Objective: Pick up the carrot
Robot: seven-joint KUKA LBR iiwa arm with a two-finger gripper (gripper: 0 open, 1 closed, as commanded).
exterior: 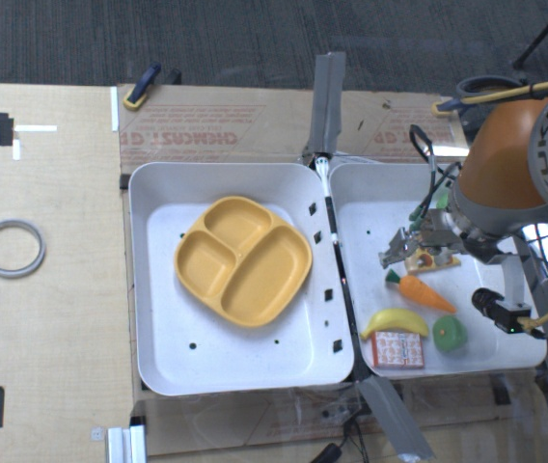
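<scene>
Nearest the camera, at the front of the right-hand bin [534,350], sit a small red and white box [397,349], a yellow banana [396,321] just behind it, and a green apple-like fruit [449,333] beside them. All three lie in front of the jaws, well apart from them.

Next comes the carrot [424,294], orange with a small green tuft at its left end. It lies flat on the bin floor, slanted, its thick end just below and in front of the gripper [411,252], close to the fingertips but not between them. It looks like a light, rigid plastic toy, smooth and tapered, so it would probably slip out if pinched near the thin tip. The thick middle, taken across its width, seems the safest hold.

The gripper hangs over the bin's middle. Whether its jaws stand apart or together cannot be told.

Far to the left of the jaws, the other bin [149,287] holds a yellow divided plate [243,259].
</scene>
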